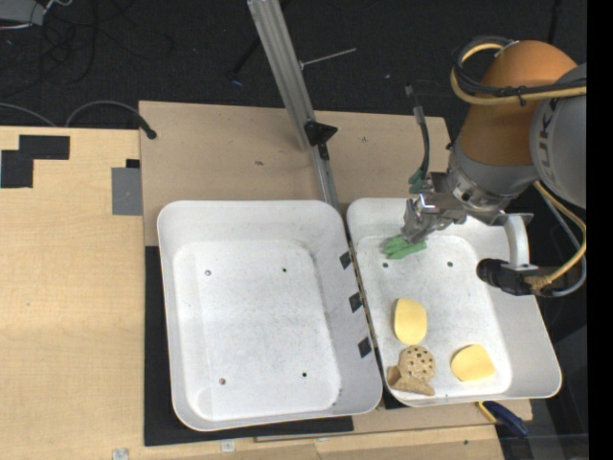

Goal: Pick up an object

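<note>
Seen from above, the table [249, 151] carries two white bins side by side. The left bin [182, 228] is bare white with a few dark specks on its floor. The right bin [536, 353] holds four things: a green piece [404, 247] near its far left corner, a yellow piece [410, 321] around the middle of its left side, a brown speckled piece [415, 368] at the near edge, and a second yellow piece [472, 362] just right of that, apart from it.

The arm [512, 113] comes in from the right, its orange band above the grey wrist. The gripper [418, 226] hangs low over the far left corner of the right bin, right at the green piece, its tips meeting the piece's upper edge. Whether the jaws are apart or clamped on it cannot be told; the green piece looks to lie on the bin floor.

A slanted metal rail [287, 75] runs from the table's far side toward the gap between the bins.
</note>
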You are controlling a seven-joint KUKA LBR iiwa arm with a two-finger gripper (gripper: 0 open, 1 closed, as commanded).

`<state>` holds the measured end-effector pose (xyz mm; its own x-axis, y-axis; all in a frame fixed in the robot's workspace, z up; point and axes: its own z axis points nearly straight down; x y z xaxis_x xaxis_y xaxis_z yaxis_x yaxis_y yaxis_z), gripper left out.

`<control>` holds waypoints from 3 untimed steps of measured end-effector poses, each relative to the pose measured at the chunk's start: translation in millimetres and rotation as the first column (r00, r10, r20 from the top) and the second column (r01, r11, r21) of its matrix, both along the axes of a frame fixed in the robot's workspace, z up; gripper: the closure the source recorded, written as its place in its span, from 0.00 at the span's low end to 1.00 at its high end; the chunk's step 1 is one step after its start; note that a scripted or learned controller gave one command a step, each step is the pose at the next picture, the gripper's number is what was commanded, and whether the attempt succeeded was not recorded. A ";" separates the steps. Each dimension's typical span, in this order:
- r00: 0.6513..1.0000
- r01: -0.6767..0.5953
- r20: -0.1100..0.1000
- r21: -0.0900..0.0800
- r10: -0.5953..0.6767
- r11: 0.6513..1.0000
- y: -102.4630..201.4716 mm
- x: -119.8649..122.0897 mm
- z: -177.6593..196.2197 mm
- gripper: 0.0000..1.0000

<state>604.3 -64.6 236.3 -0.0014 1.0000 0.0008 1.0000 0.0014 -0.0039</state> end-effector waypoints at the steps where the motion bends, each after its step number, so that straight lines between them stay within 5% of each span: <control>1: 1.000 -0.002 -0.001 0.002 0.002 1.000 50.4 0.0 -11.5 1.00; 3: 1.000 -0.004 0.002 0.001 0.004 1.000 153.4 13.2 -0.3 1.00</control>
